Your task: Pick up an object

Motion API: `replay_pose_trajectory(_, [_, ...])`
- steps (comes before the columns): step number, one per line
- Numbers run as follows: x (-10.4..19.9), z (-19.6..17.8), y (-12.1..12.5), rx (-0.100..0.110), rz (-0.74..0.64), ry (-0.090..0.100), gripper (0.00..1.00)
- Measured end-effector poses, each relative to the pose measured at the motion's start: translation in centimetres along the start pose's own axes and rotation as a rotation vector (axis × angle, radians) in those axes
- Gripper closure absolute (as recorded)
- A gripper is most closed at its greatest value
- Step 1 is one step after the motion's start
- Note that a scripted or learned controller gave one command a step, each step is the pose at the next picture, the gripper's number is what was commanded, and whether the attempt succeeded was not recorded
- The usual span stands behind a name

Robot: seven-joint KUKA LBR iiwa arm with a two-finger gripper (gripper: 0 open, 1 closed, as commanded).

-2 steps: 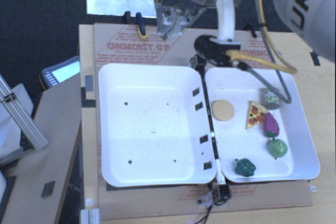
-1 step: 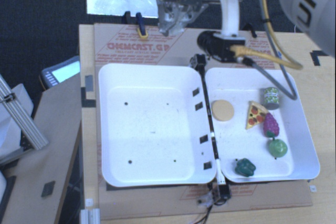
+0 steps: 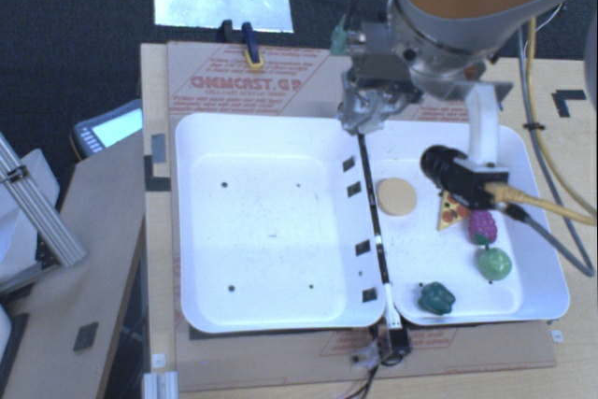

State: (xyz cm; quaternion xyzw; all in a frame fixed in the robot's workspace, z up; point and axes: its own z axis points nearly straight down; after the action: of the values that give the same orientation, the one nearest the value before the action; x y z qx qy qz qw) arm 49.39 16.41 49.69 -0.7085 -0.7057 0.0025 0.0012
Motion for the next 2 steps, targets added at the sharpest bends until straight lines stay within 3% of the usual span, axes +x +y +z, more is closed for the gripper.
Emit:
replay_pose_trajectory(1, [-4.4,20.7,-0.8,0.010,-0.001,-0.004,1.00])
replay_pose_trajectory(2, [-0.9,12.0,-0.6,-0.013,-0.010,0.005,1.00])
